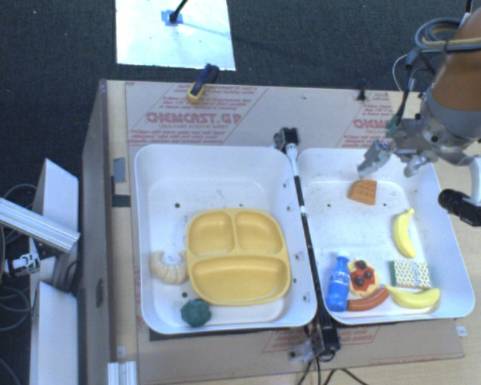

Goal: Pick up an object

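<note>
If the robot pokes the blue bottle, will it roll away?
Probably a little. The blue bottle lies on its side and looks round, so a sideways poke could roll it. It likely won't go far: the bin wall is on one side and the pizza toy on the other. It looks small, probably light.

Grey arm, orange band, looped grey cables

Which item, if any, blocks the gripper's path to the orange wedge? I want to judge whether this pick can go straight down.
Nothing visible does. The gripper hangs above the right bin's far end, and the orange wedge lies just below-left of it on bare floor. The nearest banana lies apart from it.
</note>
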